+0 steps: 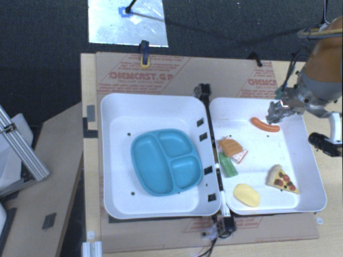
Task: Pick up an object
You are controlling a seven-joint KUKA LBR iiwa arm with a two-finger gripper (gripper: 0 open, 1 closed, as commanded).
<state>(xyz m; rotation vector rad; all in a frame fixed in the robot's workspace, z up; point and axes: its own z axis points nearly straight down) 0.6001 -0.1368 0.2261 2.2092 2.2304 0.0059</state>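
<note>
Gripper point(277, 113): hangs low over the far part of the right bin, right above the hot dog's right end; whether spread or pressed together, cannot tell.
Hot dog point(264, 125): lies flat on the right bin's floor, near the far wall, under the gripper tip.
Pizza slice point(281, 179): rests near the right wall, well apart from the hot dog.
Yellow piece point(246, 195): sits by the near wall of the right bin.
Orange piece point(232, 147): lies near the divider, touching a green piece point(227, 165).
Right bin point(311, 165): white, shallow.
Left bin point(115, 138): carries a blue divided tray point(166, 162).
</note>
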